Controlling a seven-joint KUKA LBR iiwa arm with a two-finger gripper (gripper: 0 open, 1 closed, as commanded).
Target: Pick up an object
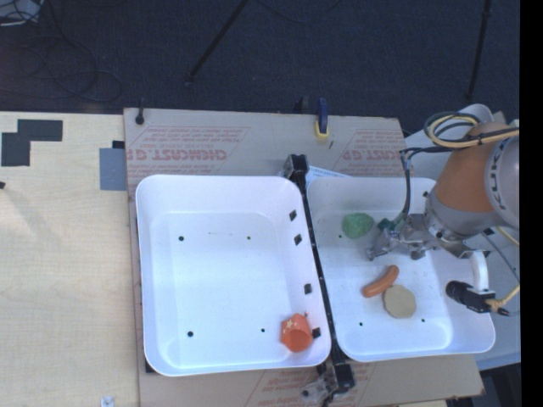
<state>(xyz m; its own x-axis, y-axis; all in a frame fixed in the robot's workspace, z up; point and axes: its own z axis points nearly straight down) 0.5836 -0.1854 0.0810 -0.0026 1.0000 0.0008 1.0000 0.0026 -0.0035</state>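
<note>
— Three objects sit in my right bin (462,342), and one more in the left bin (161,227). Nothing is lifted yet, as far as I can see.

— Where's the gripper?

— My gripper (379,246) is low in the right bin, reaching in from the right, its tip between the green lump (358,225) and the sausage (380,281). It's near both; I can't say it touches either.

— Open or closed?

— I cannot tell. The tip is a small dark tangle at this angle, and I see nothing between its parts.

— So nothing gripped?

— I judge not. The green lump lies on the bin floor just left of the tip, towards the far wall. The sausage lies below the tip, slanted, and the tan disc (399,302) sits right beside the sausage's lower end, maybe touching it. All three look at rest.

— And the left bin?

— An orange cup (296,332), lying by the near right corner, close to the divider (307,244). Well away from the arm (471,185).

— How far along, then?

— Early, I'd say. The approach looks made; the grasp and the lift are both left. The green lump or the sausage seems the likeliest target, but which one I can't tell.
</note>
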